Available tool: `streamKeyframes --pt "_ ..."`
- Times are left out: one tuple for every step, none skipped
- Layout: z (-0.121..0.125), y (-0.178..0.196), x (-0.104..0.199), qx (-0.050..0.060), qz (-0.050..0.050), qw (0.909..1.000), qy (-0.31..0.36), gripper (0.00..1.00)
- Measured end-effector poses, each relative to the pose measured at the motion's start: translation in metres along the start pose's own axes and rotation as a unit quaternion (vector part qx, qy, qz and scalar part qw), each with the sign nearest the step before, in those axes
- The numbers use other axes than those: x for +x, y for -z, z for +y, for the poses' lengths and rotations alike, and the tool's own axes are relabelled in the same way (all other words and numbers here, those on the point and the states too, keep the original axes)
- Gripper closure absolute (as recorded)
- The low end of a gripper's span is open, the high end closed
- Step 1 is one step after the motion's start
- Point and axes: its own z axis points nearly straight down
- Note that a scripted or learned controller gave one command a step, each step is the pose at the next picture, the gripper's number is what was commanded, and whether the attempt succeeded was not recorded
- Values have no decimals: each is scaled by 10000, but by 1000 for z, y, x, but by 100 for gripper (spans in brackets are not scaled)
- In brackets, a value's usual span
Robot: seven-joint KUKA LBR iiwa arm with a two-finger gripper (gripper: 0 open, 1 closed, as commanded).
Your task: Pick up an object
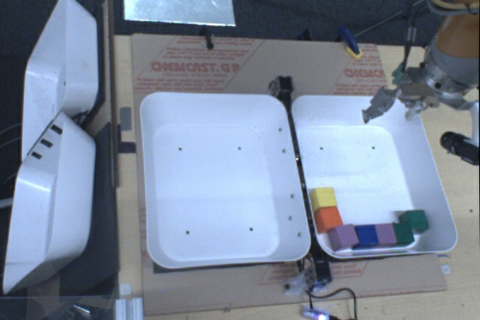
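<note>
Blocks crowd the near edge of the right bin (427, 161), nearest the camera: a yellow block (323, 198) sits just above an orange block (328, 218), both close to the bin's left wall, and from there a row runs right along the near wall, with a purple block (343, 236), a blue block (367, 235), a second purple block (385, 234) and a green block (412, 224) packed touching or nearly touching. That leaves little room along the near wall and in the near right corner, where the green block stands close against the rim, while the far half of the right bin's floor lies open and white. Beside it, the left bin (217, 105) shares a dark seam with the right bin, and its whole floor is bare apart from small dark dots. Both bins rest on a brown cardboard sheet (195, 60). Over the far right corner of the right bin hangs the gripper (391, 107), carried by the grey arm (450, 49) that comes in from the right with its orange band above the wrist. Its 2 fingers (373, 106) stand apart, pointing down and left toward the far rim, with nothing between them, well apart from the blocks.
</note>
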Motion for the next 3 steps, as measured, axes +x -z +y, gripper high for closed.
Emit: streamKeyframes --pt "-29 -178 -19 63 11 10000 -13 0" --pt "-25 -161 -19 -3 -1 10000 -2 100" --pt "-11 -171 -43 -1 -3 10000 -6 100"
